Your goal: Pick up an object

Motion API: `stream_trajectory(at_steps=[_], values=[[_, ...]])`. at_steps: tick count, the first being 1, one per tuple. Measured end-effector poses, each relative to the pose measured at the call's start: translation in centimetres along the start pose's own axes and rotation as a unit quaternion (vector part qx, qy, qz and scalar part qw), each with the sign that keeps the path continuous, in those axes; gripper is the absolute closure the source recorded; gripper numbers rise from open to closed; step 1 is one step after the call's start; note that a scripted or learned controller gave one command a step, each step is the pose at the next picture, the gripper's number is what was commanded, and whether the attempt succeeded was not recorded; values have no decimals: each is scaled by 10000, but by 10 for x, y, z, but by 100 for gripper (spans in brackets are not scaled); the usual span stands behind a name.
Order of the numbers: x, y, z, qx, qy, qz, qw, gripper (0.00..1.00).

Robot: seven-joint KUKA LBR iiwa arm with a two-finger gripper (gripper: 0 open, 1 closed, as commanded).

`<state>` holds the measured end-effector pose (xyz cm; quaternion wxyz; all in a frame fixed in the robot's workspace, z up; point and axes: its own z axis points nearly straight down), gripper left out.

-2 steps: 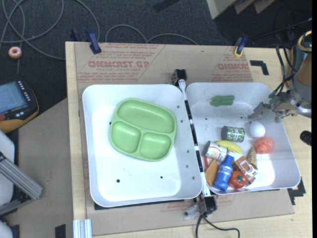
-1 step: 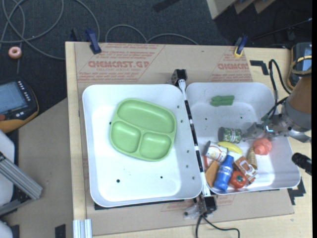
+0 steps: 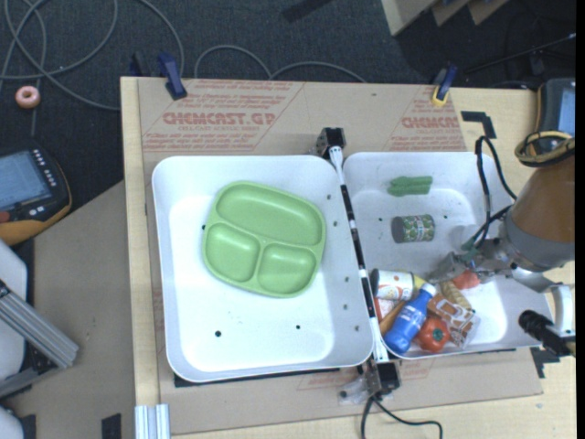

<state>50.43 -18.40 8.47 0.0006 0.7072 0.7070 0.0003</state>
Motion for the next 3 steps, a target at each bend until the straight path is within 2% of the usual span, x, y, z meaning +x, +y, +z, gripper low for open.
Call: stream_trajectory(at_steps=[1, 2, 3], values=[[-1, 1, -11, -25, -11, 4, 10000, 100], [79, -2, -91, 2, 4, -11, 10000, 100], [125, 28, -100, 0, 3, -9, 10000, 100]])
